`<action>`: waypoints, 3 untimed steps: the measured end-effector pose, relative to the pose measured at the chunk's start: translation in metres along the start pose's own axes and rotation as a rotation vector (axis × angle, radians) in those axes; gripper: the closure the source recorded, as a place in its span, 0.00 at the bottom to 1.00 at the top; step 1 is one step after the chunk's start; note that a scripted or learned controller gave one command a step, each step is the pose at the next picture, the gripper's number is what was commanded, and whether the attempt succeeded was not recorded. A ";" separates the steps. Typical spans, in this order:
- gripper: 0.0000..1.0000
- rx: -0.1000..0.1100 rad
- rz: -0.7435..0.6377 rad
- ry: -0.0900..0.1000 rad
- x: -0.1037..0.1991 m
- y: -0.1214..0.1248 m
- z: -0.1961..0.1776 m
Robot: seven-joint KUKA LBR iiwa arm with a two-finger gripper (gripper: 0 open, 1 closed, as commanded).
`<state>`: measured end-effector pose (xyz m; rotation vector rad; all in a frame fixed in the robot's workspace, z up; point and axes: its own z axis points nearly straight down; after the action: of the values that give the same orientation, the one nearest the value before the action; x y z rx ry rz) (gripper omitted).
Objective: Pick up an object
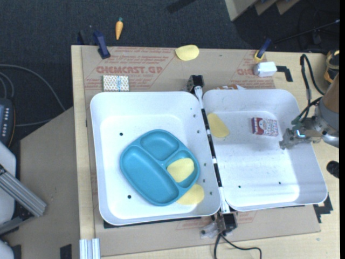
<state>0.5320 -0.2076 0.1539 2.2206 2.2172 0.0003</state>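
At the right edge of the right bin (253,201), the end effector (291,137) hangs low; I cannot tell its state, and nothing is seen in it. So, as I judge, no object is picked up yet and the whole grasp is left. The nearest candidate is a small red-and-white packet (264,126), lying just left of the end effector on the bin floor. A yellow piece (218,125) lies further left, against the divider. The left bin (108,117) holds a blue tray (145,169) with a yellow piece (181,169) in one compartment and another (191,195) beside its near rim. Nothing stands between end effector and packet; the bin wall is close.
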 end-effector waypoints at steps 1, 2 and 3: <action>1.00 0.001 -0.004 0.004 0.109 0.043 0.020; 0.00 0.001 -0.002 0.002 0.107 0.042 0.020; 0.00 0.001 -0.001 0.000 0.045 0.068 0.027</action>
<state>0.6002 -0.1625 0.1270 2.2202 2.2189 -0.0016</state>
